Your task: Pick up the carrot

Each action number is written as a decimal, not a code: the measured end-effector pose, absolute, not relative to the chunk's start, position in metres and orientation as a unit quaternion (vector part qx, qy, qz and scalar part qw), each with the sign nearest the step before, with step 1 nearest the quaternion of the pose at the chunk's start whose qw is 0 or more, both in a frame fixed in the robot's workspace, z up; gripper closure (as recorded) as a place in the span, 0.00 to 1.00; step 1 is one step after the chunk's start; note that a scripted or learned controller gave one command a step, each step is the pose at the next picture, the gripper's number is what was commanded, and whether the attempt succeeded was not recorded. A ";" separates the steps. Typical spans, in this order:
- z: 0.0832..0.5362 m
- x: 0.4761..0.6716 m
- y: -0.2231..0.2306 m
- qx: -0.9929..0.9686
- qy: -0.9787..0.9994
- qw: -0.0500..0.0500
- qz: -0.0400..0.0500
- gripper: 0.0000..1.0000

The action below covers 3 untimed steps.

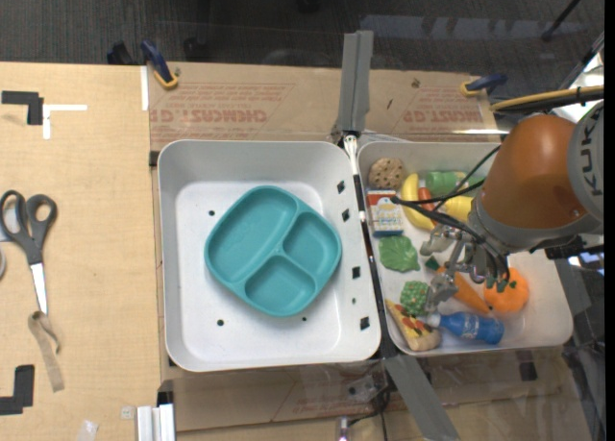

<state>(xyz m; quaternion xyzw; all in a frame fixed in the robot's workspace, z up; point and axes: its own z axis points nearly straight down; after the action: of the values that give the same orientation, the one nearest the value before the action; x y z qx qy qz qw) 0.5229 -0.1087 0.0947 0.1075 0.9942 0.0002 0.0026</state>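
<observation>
From the camera above, the gripper (459, 271) is being seen low in the right bin (538, 338), at the lower right of the frame. The carrot (476, 293) is lying just under it, an orange stick with an orange ball (514, 290) touching its right end. The carrot is being crowded on every side. A blue bottle (473, 328) is lying just below it, a green leaf toy (398, 255) is sitting to the left, and a pizza slice (415, 329) is near the bottom corner.

A wrong thing could be grabbed, because the toys are packed so close. The orange ball could be pinched in place of the carrot, since both are the same color. The carrot could also be pushed sideways and slip away, because it is thin and smooth.

How far the tool is being opened cannot be told, as the metal parts are tangled with wires. Nothing is being seen held in it.

The blue plate (274, 250) is sitting alone in the left bin (183, 266).
</observation>
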 end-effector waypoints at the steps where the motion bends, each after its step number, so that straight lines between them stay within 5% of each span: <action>1: 0.106 0.524 -0.108 0.106 0.994 0.003 0.000 1.00; 2: 0.106 0.478 -0.149 0.170 0.985 0.000 0.000 1.00; 3: 0.193 0.479 -0.082 0.131 0.991 0.001 0.000 1.00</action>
<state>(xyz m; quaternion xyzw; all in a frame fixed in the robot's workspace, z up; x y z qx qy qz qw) 0.4788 -0.0820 0.1932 0.1315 0.9913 0.0003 0.0012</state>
